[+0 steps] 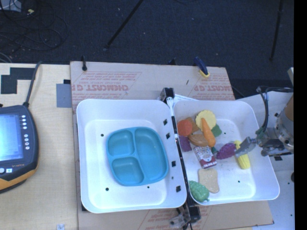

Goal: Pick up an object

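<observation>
A green leafy toy lies nearest, at the right bin's near-left corner. The pincer hangs by that bin's right side, touching a yellow corn cob lying near-to-far; whether it grips, I cannot tell.

Two white bins (one blue tray).
</observation>
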